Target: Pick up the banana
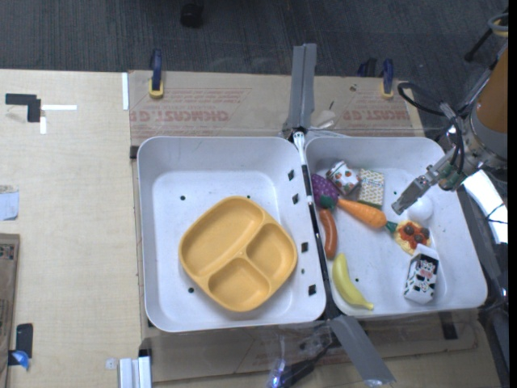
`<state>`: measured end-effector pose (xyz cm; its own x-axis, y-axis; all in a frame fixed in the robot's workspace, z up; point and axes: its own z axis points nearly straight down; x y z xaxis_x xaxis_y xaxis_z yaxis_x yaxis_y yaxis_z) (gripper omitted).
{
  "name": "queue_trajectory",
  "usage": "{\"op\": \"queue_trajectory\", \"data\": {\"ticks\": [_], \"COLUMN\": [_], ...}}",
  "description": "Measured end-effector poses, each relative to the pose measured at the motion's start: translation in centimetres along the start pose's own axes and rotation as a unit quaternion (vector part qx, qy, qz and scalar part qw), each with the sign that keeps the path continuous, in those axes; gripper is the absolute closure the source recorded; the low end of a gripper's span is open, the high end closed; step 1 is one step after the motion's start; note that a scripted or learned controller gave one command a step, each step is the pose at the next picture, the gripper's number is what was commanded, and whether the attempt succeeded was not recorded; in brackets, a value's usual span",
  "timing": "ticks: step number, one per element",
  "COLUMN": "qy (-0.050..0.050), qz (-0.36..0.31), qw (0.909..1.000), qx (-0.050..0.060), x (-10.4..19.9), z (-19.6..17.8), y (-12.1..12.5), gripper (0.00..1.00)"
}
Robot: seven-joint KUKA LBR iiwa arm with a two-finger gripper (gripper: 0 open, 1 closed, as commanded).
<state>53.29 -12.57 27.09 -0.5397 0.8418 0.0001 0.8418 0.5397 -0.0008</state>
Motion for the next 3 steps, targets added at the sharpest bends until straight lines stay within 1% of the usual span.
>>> {"op": "queue_trajectory", "data": {"ticks": [1,2,3], "qy": [0.000,-0.001,0.000], "qz": [-0.113,-0.177,-0.266], "qw": [0.9936,0.9842,0.9640], "qx": [0.000,-0.001,0.000], "x": [4.7,4.8,12.3], "z": [3.2,1.6,8.0], "y": [0.6,2.9,3.6], "gripper": [0.00,0.00,0.00]}}
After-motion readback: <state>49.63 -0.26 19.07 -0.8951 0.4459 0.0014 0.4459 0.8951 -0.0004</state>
